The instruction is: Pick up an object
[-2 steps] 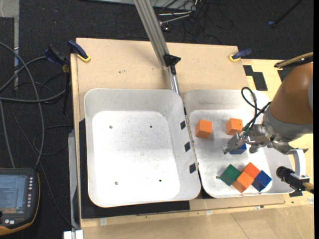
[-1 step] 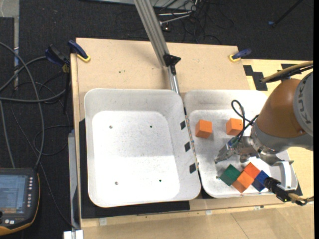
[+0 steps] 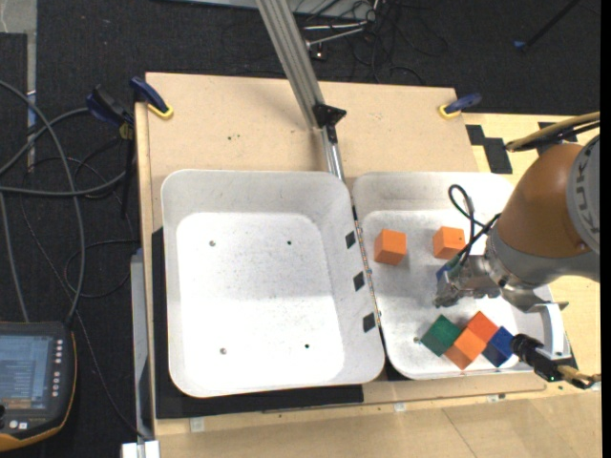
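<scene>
The right bin (image 3: 410,194) holds several blocks. An orange cube (image 3: 389,245) lies near its left side and a second orange block (image 3: 448,242) sits to its right. At the bin's front lie a green block (image 3: 441,335), an orange block (image 3: 474,339) and a blue block (image 3: 497,347), packed close together. My gripper (image 3: 452,289) hangs low over the bin between the second orange block and the green block, with the orange-banded arm (image 3: 544,222) behind it. I see nothing held in it.
The left bin (image 3: 191,194) lies beside the right one on the tan bench. A slanted metal pole (image 3: 291,51) rises from the bins' divider toward the back. Clamps sit at the bench's back corners, cables and a pendant at the left.
</scene>
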`<state>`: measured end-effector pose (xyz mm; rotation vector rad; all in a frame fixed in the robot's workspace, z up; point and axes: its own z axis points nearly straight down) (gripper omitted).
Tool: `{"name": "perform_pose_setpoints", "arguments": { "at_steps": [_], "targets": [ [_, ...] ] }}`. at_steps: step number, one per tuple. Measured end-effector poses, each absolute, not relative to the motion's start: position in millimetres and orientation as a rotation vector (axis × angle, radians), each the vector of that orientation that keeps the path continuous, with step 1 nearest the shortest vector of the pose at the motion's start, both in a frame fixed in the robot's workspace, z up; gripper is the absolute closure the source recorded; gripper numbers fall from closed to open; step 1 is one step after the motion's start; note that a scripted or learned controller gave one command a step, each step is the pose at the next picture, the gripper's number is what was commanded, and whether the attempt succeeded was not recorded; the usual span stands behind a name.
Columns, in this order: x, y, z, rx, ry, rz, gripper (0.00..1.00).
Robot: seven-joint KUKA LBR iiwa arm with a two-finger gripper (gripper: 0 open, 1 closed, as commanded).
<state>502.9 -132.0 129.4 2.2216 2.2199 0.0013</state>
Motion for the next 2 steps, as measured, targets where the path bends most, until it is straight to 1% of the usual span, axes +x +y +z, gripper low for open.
{"name": "perform_pose_setpoints", "arguments": {
  "at_steps": [2],
  "targets": [
    [493.1, -137.5, 221.2, 2.216, 2.219, 0.005, 1.00]
  ]
}}
